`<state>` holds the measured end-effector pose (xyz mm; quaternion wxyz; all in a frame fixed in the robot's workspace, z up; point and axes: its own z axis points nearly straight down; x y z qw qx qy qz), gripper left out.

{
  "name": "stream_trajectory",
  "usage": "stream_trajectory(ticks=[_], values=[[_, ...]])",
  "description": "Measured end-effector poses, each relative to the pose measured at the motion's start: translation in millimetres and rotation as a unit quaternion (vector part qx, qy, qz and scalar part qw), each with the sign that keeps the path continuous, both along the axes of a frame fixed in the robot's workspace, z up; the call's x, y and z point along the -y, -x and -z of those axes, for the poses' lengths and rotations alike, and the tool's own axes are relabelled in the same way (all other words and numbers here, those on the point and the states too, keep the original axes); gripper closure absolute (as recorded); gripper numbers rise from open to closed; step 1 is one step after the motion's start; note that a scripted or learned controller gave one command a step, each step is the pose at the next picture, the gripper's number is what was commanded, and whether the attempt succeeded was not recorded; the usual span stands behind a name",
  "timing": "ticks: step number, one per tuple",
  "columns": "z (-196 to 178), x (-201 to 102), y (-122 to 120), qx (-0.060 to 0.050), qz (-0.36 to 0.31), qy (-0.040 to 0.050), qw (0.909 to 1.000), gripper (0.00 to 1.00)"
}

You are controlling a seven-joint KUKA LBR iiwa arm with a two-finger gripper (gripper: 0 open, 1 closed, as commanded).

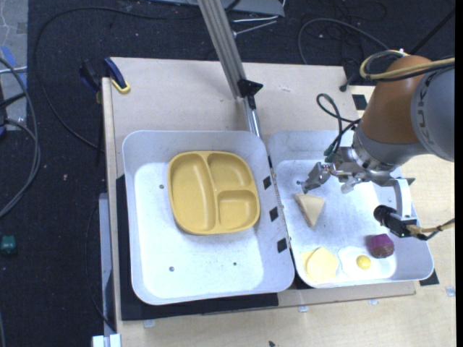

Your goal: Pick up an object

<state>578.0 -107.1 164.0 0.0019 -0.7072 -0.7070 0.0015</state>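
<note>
A grey robot arm with an orange band reaches in from the right over the right bin (416,270) of a two-bin bench, its gripper (327,178) poised above the bin's upper left part. Nothing has been picked up: each candidate object lies on the bin floor, and the grasp, the lift and the carry all appear to be ahead.

The gripper's two fingers look spread apart, one metal tip pointing toward the divider between the bins and the other sitting back nearer the wrist, and nothing is visible between them.

Just below the gripper lies a pale wedge (312,210) that resembles a slice of cheese, its point turned toward the fingers; it is the nearest thing to them and, on this evidence, the likeliest target, though whether the tips are touching it cannot be told from this slanted view.

Along the bin's near edge sit a round yellow disc (322,264), a toy fried egg (360,262) and a small dark purple piece (381,246), all well apart from the gripper.

The left bin (141,215) holds a yellow divided plate (213,192).

The arm's wrist bends down and to the left from the bulky orange joint, cables looping over it, with the fingers angled low toward the bin floor.
</note>
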Motion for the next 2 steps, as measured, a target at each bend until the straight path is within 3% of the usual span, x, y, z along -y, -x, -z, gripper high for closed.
stream_trajectory(ticks=[1, 2], values=[[47, 7, 3, 0.000, 0.001, 0.0001, 1.0000, 0.00], [34, 7, 2, 0.003, 0.001, 0.0005, 1.0000, 1.00]])
